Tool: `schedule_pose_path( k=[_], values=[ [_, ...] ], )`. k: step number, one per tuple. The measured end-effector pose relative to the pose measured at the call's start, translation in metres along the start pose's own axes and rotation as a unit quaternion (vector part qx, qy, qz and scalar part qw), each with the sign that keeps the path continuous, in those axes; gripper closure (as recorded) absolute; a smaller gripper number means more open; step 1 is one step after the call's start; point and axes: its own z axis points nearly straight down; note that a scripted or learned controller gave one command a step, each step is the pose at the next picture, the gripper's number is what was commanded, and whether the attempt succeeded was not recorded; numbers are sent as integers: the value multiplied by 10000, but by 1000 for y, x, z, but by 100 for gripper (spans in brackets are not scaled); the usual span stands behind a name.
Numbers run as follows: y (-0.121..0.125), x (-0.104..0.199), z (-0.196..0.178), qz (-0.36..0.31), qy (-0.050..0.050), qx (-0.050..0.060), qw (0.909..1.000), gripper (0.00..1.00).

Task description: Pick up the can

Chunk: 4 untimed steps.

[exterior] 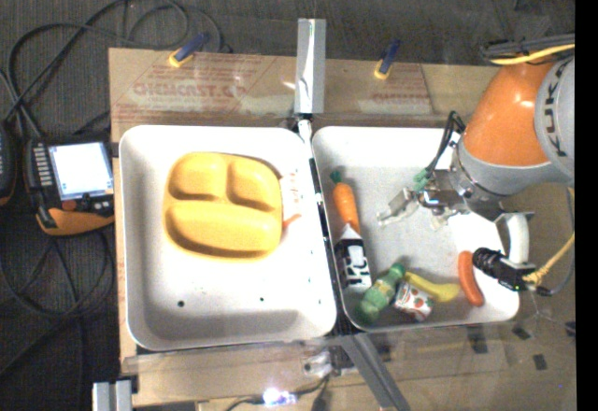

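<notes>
Black can point(352, 262), white label, unreadable

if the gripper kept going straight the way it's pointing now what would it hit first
The gripper points toward the view's left, slightly downward, over the right bin's floor. Going straight on, it would probably meet the carrot first, near the bin's left wall. Its height above the floor is unclear, so it might pass over.

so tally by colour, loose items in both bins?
Yellow: 2, the divided tray in the left bin and the banana in the right bin
Orange: 1, carrot
Red: 1, sausage
Green: 1, green vegetable
Black and white: 1, bottle
Red and white: 1, can
Total: 7
</notes>
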Motion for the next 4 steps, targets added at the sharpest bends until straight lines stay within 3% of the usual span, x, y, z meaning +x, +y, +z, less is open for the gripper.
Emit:
schedule_pose_path(
  k=[1,2,3,4],
  values=[
    [28,-37,93,-116,-7,-40,9999,0],
    [67,-48,23,-1285,-16,-11,9917,0],
    [7,-79,37,-1184,-8,-1,9930,0],
    [56,4,96,-1324,-44,-86,9911,0]
  ],
)
